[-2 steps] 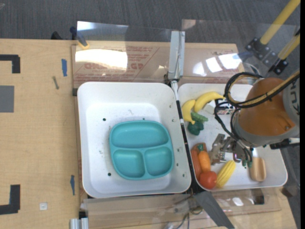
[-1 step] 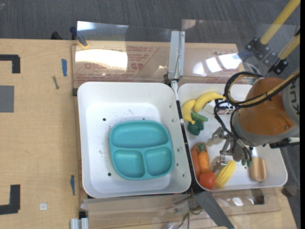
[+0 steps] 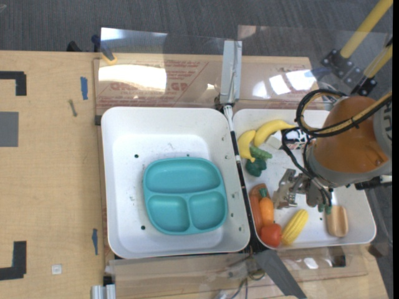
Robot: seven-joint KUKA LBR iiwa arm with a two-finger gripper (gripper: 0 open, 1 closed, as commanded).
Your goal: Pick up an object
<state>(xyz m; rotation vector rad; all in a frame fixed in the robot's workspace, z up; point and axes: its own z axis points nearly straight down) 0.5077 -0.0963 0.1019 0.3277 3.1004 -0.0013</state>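
The right bin (image 3: pixel 365 229) serves as the landmark, since all the loose things lie in it. Along its near wall sit a red tomato (image 3: pixel 270 234), a yellow corn cob (image 3: pixel 295 224) just beside it, and a tan bread roll (image 3: pixel 336 220) toward the bin's right corner. A little farther in, an orange carrot (image 3: pixel 266 209) lies against the bin's left wall, touching the tomato's far side. Above these, over the middle of the bin, hangs the gripper (image 3: pixel 294 192) on the grey arm with its orange band (image 3: pixel 346 142). Its metal parts point down and left toward the carrot and corn, but glare and cabling blur them, so whether the jaws stand apart or together cannot be told, and nothing can be made out between them. Farther still, near the bin's far-left corner, a green piece, possibly broccoli (image 3: pixel 257 161), touches a yellow banana (image 3: pixel 265 134). To the left of the right bin, the second bin holds a teal divided plate (image 3: pixel 184 193).

As a judgement, the task looks unfinished: every object appears to rest on the bin floor, none lifted. The approach seems made; closing on one item, likely the carrot or corn, and raising it are left.
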